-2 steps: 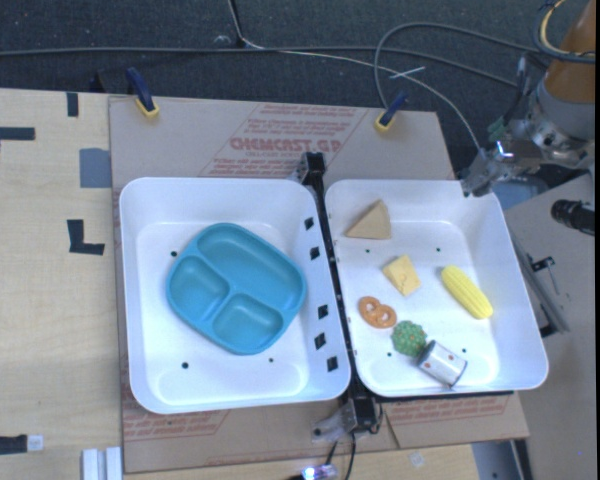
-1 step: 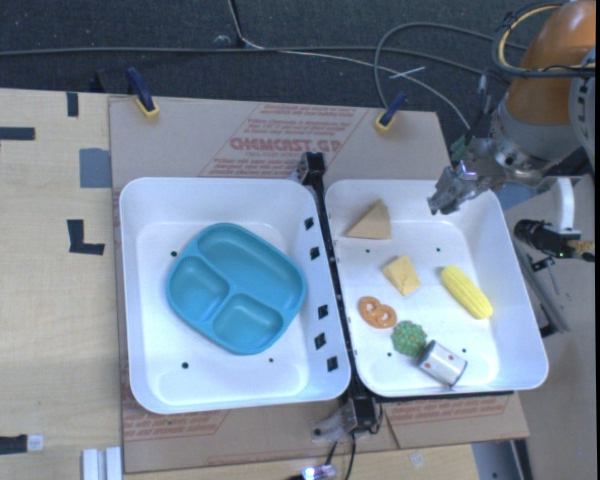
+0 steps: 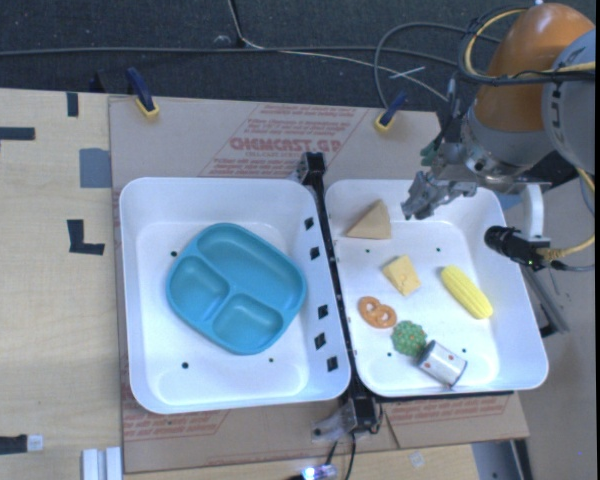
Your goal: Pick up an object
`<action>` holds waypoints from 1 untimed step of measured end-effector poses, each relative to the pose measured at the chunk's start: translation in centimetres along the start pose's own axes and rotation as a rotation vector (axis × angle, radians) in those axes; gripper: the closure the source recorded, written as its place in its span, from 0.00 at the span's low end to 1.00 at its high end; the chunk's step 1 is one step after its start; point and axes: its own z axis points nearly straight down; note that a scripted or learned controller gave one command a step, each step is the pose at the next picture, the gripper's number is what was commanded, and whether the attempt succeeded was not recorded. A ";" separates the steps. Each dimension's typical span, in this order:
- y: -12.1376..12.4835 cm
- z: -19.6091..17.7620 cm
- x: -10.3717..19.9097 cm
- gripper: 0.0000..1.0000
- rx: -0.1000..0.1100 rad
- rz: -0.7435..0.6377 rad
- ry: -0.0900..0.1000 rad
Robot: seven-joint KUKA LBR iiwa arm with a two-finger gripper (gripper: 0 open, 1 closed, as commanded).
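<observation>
From my remote station the view is evenly and fairly brightly lit from overhead. The two shallow white plastic bins, left [image 3: 140, 298] and right [image 3: 515, 353], read near overexposed, their floors almost featureless. Shadows are soft and short: I see a faint one under the blue compartmented plastic plate [image 3: 236, 286] and a thin dark one at the small silver metal can [image 3: 442, 362]. A mild sheen lies on the orange band of the grey arm [image 3: 525, 63]. Resolution is low; the red print on the brown cardboard sheet [image 3: 280, 138] is barely legible, and fine edges look soft. The dark carpeted floor [image 3: 130, 13] at top is dim and grainy.
</observation>
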 end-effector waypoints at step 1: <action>-2.6 0.9 5.6 1.00 0.002 0.001 -0.001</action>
